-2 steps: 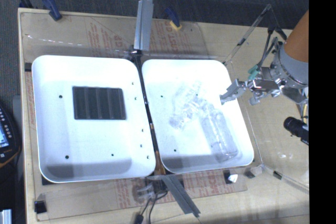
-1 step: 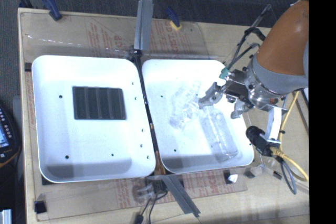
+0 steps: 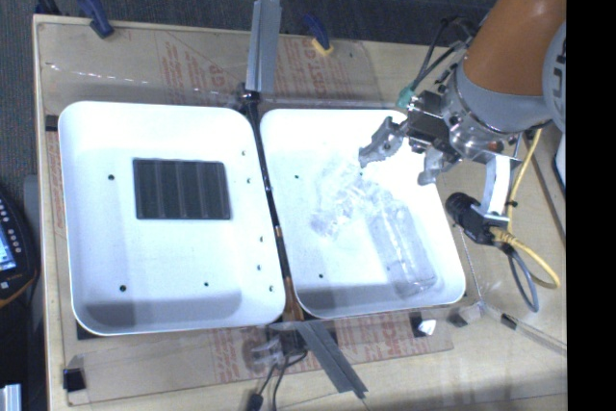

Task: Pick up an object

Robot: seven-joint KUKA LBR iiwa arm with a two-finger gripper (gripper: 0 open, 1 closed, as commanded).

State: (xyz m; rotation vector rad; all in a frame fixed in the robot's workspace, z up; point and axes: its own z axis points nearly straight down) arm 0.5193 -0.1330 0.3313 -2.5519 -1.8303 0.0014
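Note:
My gripper (image 3: 402,157) hangs over the upper right part of the right bin (image 3: 289,265), its two fingers spread apart with nothing between them. Below and left of it, a clear plastic bottle (image 3: 399,245) lies on the bin floor, pointing toward the bin's lower right corner. A crumpled piece of clear plastic (image 3: 339,197) lies beside the bottle's upper end, just under and left of the left fingertip (image 3: 373,152). The gripper is above these objects and apart from them.
The left bin (image 3: 87,294) holds a dark ribbed rectangular panel (image 3: 181,189). A metal divider bar (image 3: 262,43) rises behind the bins' seam. Blue clamps (image 3: 96,14) grip the board's far edge. Cables (image 3: 525,255) trail right of the right bin.

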